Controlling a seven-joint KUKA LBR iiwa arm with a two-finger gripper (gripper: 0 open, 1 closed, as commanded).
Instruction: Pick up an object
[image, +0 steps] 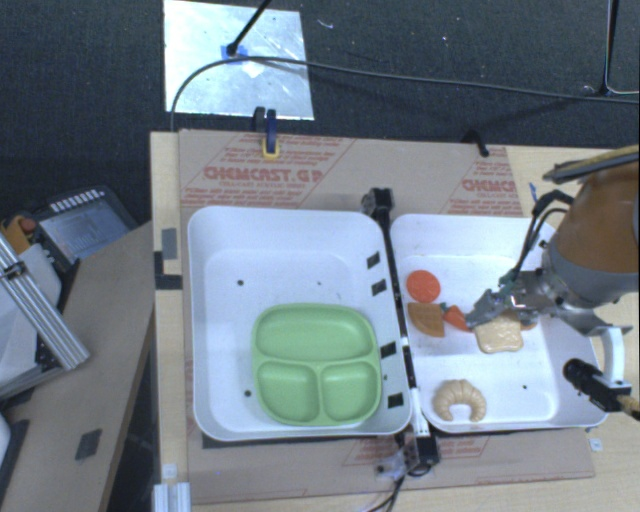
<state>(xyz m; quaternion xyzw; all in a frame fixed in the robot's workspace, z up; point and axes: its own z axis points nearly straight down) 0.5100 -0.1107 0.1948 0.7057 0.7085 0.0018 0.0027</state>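
Toast-like pale slice (499, 337) in the right bin (470, 232) looks the likeliest target, since the claw (490, 308) sits right at its upper left edge, touching or just above it; the slant of the camera does not settle which. How wide the claw stands, and whether it has hold of anything, I cannot tell, because dark wrist parts blur together there.

Taking that slice as landmark: a small orange piece (455, 318) lies just to its left, touching a tan wedge (428, 319); a red-orange round (423, 286) sits up and left, near the wedge; a croissant (459, 399) lies below and left, apart from the rest. These items crowd together, so a descent here risks nudging a neighbour rather than closing on a single object.

Further left of the slice, the left bin (220, 240) carries a green divided plate (315, 362). Both bins rest on the surface (330, 165), and the arm (600, 235) reaches in from the right, above and right of the slice.
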